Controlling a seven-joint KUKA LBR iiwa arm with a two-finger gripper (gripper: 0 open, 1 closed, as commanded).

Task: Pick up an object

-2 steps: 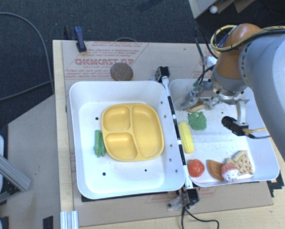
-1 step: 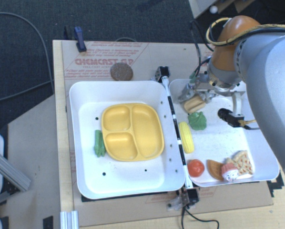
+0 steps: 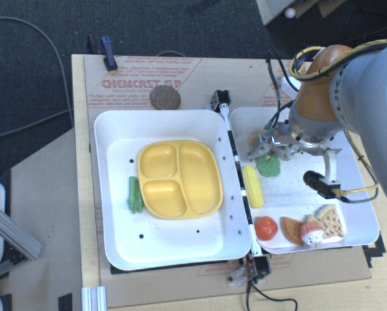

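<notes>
My gripper hangs low over the back left part of the right bin, at the end of the grey arm with its orange band. A green leafy toy lies directly under and in front of it; whether they touch I cannot tell. A yellow corn cob lies along the bin's left wall. At the bin's front sit a red tomato, an orange wedge and a waffle-like slice with a red and white piece against it.
The left bin holds a yellow divided plate and a green pod beside it. A brown disc and a blue clip lie on the bench behind. Cables and a black fitting hang by the arm.
</notes>
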